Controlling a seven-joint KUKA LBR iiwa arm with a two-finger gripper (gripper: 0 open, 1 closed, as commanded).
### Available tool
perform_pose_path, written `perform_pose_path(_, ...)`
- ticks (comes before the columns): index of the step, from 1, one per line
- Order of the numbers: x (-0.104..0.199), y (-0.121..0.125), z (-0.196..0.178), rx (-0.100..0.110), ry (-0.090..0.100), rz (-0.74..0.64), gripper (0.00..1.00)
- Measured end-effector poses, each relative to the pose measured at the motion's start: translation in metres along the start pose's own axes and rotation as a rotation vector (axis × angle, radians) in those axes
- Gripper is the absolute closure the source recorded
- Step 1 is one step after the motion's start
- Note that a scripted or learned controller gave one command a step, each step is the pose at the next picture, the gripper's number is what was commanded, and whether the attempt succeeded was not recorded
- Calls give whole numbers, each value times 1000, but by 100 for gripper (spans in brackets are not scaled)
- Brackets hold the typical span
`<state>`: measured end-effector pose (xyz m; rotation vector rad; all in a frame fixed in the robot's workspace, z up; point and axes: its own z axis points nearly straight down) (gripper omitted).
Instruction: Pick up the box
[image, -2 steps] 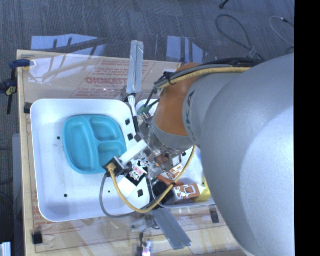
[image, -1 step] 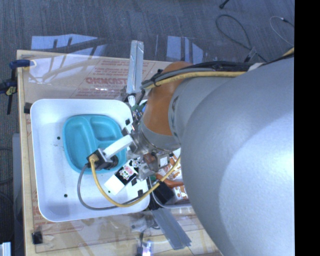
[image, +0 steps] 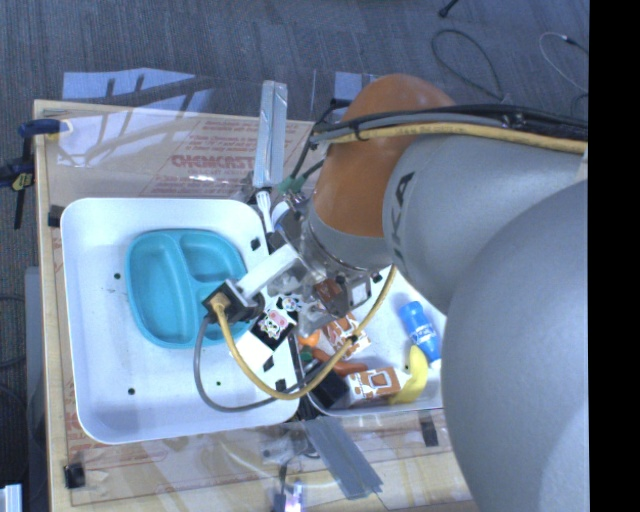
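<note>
Hand (image: 325, 300) sits at frame centre, low over the seam between the two bins, mostly hidden under the grey-and-orange arm (image: 400, 200); can't tell its state or whether it has anything. Box (image: 372, 382), orange-brown, lies in right bin (image: 425, 295) at lower centre, just below the hand, beside a banana (image: 417, 375) and blue bottle (image: 420, 330). Left bin (image: 100, 300) has a blue divided tray (image: 180, 280).
</note>
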<state>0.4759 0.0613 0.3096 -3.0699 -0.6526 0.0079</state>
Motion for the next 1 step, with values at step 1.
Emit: perform_pose_path(1, 0, 0, 0, 0, 0, 0, 0)
